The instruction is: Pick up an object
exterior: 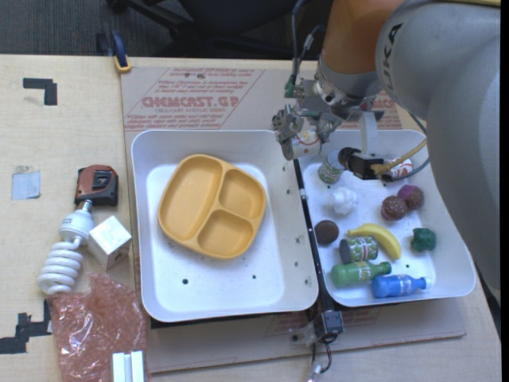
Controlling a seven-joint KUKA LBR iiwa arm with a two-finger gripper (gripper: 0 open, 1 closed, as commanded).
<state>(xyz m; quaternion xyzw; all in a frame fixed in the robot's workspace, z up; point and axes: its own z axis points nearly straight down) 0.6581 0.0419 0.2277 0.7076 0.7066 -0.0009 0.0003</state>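
The grey arm's two-finger gripper (291, 143) hangs over the rim between the two white bins; whether it is spread or pinched cannot be told. Just right of it lie a small glass jar (330, 171) and a crumpled white ball (343, 201).

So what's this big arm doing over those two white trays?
A grey robot arm with an orange band is reaching in over the right-hand white bin, its tool hovering near the bin's back left corner. That bin holds small items: a yellow toy banana, a blue plastic bottle, a green bottle, a white crumpled ball. The left-hand white bin holds a yellow divided plate. Nothing looks picked up yet.
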